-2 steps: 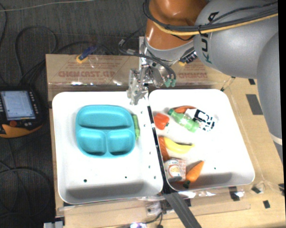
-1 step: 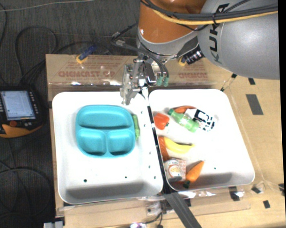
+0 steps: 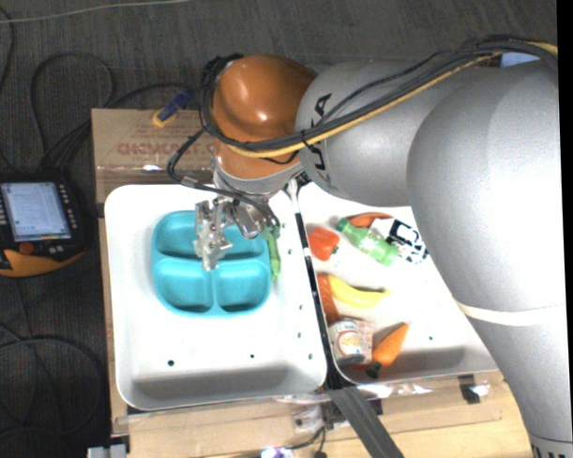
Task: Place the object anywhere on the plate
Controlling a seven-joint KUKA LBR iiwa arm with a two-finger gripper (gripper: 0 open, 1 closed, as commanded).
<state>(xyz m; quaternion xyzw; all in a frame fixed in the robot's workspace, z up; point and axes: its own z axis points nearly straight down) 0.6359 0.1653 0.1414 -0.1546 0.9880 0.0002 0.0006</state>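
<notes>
The arm [image 3: 434, 143] reaches in from the right over two white bins. The gripper [image 3: 215, 243] hangs above a blue sectioned plate [image 3: 213, 263] in the left bin [image 3: 151, 369]. A slim green object [image 3: 272, 255] lies just beside the plate's right edge. The right bin [image 3: 441, 345] holds a banana [image 3: 356, 292], a carrot [image 3: 388, 346], a green bottle [image 3: 367, 239] and a small can [image 3: 349, 340] near its front edge.
</notes>
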